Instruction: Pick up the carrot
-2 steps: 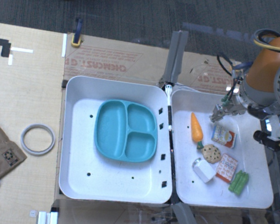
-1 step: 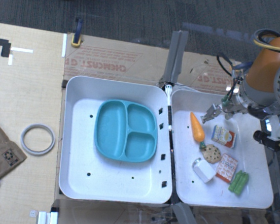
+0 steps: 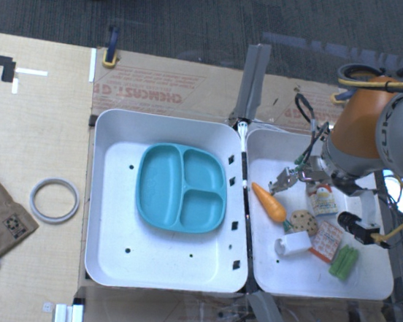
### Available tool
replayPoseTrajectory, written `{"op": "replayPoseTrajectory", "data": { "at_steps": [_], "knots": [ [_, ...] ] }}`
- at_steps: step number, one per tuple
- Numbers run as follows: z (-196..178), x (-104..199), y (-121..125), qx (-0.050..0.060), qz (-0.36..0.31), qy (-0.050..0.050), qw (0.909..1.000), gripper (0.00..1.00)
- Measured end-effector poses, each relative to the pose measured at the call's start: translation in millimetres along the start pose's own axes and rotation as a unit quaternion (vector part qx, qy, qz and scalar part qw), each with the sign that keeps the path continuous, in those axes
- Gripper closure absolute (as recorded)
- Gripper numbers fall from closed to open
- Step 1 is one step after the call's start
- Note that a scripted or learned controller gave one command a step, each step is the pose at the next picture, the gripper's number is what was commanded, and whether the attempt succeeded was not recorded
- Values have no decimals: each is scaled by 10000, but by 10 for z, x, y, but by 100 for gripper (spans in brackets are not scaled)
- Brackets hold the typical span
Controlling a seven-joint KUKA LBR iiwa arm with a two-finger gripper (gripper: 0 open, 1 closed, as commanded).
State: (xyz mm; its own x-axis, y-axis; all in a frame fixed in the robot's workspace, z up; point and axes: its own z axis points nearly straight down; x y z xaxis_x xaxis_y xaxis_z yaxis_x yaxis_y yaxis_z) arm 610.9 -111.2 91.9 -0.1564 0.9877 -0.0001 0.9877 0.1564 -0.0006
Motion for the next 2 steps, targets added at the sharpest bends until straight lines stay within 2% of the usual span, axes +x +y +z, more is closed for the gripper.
{"op": "replayPoseTrajectory", "data": {
  "at_steps": [1, 2],
  "knots": [
    [10, 93, -662, 15, 1239, 6, 9923, 0],
    [-991, 782, -600, 6, 1226, -3, 9925, 0]
  ]
}}
